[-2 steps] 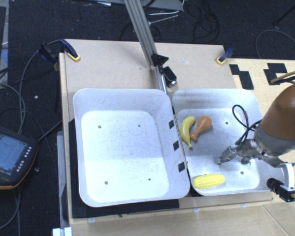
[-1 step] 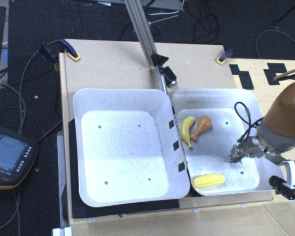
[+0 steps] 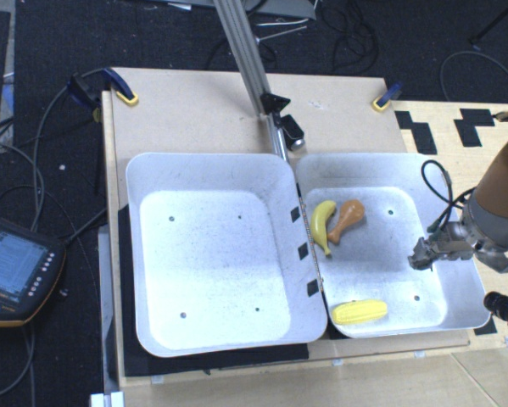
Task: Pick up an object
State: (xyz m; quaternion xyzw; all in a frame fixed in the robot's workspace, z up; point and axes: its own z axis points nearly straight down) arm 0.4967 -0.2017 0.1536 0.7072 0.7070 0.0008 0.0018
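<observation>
The end effector (image 3: pixel 423 255) hangs over the right side of the right bin (image 3: pixel 423 185), and whether it is released or clenched cannot be told; nothing shows in its grasp. To its left, well apart, a banana (image 3: pixel 322 224) and an orange-brown drumstick toy (image 3: pixel 347 219) lie touching near the bin's left wall. A yellow corn cob (image 3: pixel 360 313) rests by the near rim. The left bin (image 3: pixel 152 176) adjoins on the worktop (image 3: pixel 194 108).
</observation>
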